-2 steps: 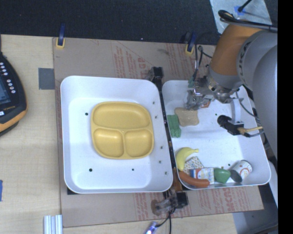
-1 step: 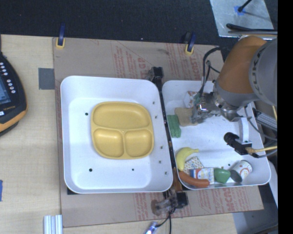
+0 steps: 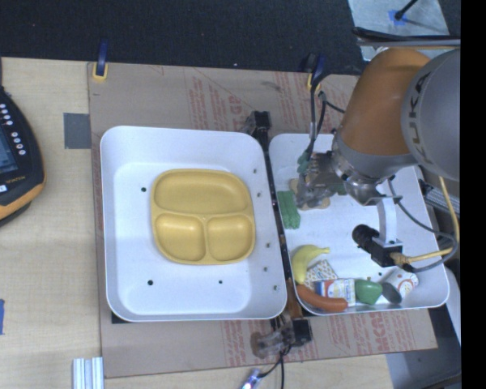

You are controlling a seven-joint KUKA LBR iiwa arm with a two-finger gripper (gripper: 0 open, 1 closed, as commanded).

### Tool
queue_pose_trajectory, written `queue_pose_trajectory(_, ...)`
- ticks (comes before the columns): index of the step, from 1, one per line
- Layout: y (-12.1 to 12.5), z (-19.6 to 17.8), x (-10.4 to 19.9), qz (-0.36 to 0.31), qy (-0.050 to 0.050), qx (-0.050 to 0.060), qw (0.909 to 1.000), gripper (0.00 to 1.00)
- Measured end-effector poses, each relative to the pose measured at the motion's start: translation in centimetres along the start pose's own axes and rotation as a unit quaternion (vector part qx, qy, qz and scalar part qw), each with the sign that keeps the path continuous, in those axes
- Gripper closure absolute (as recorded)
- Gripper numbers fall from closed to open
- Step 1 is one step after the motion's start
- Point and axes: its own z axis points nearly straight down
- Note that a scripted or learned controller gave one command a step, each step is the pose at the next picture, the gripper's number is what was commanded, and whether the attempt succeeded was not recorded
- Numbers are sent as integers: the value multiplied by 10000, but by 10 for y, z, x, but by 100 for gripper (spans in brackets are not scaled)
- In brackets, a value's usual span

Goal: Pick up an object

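Lying loose in the right bin (image 3: 437,298), lower right of frame: a green block (image 3: 288,210) by the bin's left wall, a banana (image 3: 305,258) below it, a red sausage (image 3: 321,301) at the bottom edge, a small carton (image 3: 334,287) beside a green piece (image 3: 368,292). Hovering above the green block, upper part of that bin: the gripper (image 3: 314,186); cannot tell how its jaws stand. Resting in the left bin (image 3: 121,290): a yellow divided plate (image 3: 202,215). Far left on the counter (image 3: 40,298): an orange-edged pendant (image 3: 6,165).

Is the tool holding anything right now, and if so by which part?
Cannot be told. The tool is low in the right bin beside the green piece, but nothing is visibly between its fingers.
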Motion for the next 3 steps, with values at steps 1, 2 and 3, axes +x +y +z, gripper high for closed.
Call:
queue_pose_trajectory(1,33,0,-59,33,2,-7,10000,100)
queue_pose_trajectory(2,-20,10,-105,21,-2,2,10000,100)
queue_pose_trajectory(3,-20,10,-104,20,1,-1,10000,0)
